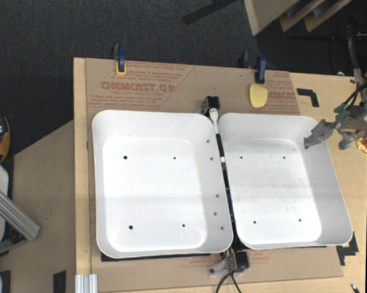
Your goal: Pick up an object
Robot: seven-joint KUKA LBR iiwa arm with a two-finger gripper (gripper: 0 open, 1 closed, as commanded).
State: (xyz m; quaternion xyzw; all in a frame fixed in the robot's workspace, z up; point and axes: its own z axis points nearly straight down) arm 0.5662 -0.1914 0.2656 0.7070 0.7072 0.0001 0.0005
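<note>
My gripper [335, 131] hangs at the right edge of the view, over the far right rim of the right bin [326, 178]. Its grey metal parts reach left over the rim, with cables behind them. I see nothing held in it. The left bin [101, 170] and the right bin lie side by side, their white floors showing a few small dark dots.
A pale yellow lump [258, 95] lies on the brown board behind the right bin, below a blue clamp [261, 67]. A second blue clamp [119, 53] grips the board's far left. A black bracket [211, 104] sits between the bins' far corners.
</note>
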